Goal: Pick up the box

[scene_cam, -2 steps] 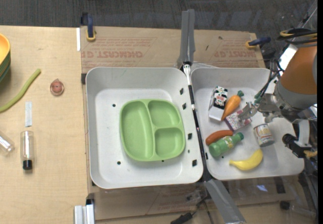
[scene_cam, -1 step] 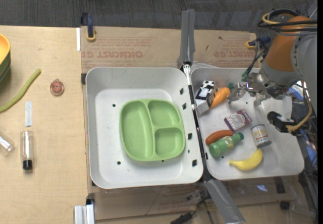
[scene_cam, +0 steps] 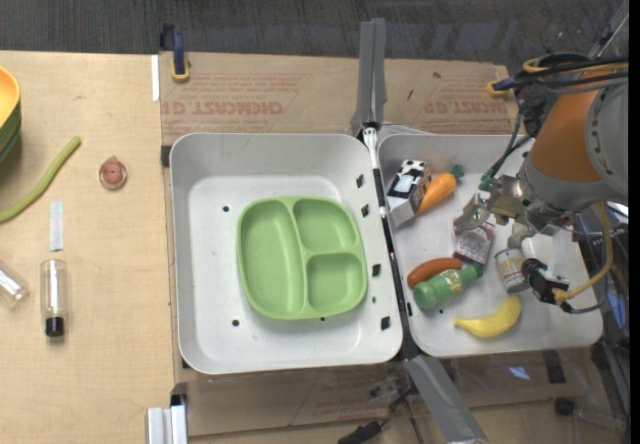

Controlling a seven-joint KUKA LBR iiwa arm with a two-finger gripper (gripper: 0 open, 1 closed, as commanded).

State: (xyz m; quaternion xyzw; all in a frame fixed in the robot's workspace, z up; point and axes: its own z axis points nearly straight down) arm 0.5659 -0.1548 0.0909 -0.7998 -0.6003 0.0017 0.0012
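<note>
Item: small black-and-white cow-print carton box (scene_cam: 406, 179), upper-left of right white bin (scene_cam: 580, 330), beside orange carrot (scene_cam: 437, 191) | handling, I judge: light, thin-walled, crushable; take across flat sides | tool (scene_cam: 478, 224) over pink-labelled packet (scene_cam: 473, 243), well apart; state: cannot tell.

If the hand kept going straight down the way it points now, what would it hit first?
Most likely the small pink-labelled box lying right under the hand, in the right bin. Depth is hard to judge from this slanted view, so contact may already be near.
</note>
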